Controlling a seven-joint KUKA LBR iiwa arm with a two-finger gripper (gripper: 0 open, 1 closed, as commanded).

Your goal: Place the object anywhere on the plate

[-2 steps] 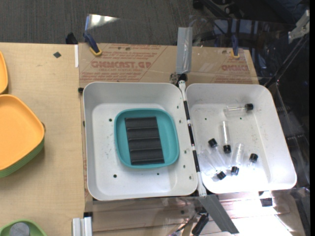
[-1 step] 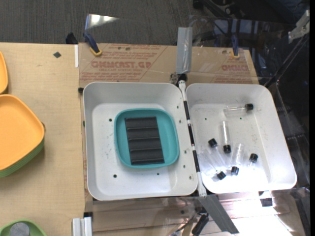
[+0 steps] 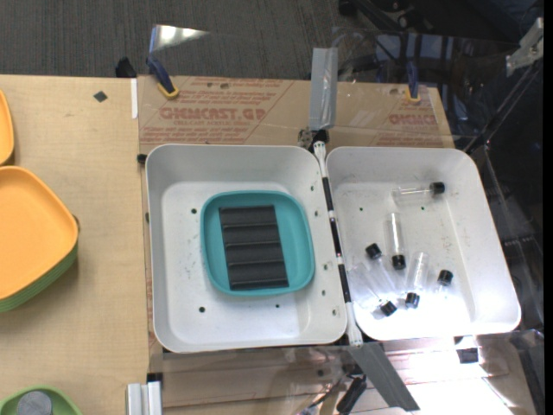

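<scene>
The task's things are taken to be the small clear tubes with black caps scattered in the right-hand bin (image 3: 489, 232), the bin on the side from which the arm reaches in, so they would be met first by the gripper. Whether the gripper is wide, narrow or loaded cannot be told from this view. The teal plate (image 3: 299, 232) is set in the middle of the left-hand bin (image 3: 161, 232), beyond the tubes as reckoned from the arm's side, with the two bin walls between. Most of the plate's floor is taken up by a dark ribbed block (image 3: 253, 247), and bare teal is left as a band around it. One tube (image 3: 395, 233) lies near the middle of its bin, its long axis running up and down the view, its cap at the lower end. Another tube (image 3: 415, 194) lies farther back, nearly crosswise, cap toward the arm's side. A third tube (image 3: 418, 271) lies tilted among loose-looking caps nearer the front; these are crowded and hard to separate. The upright-lying tube is judged the easiest target, to be closed on across its width and then carried away from the arm's side over both walls.
</scene>
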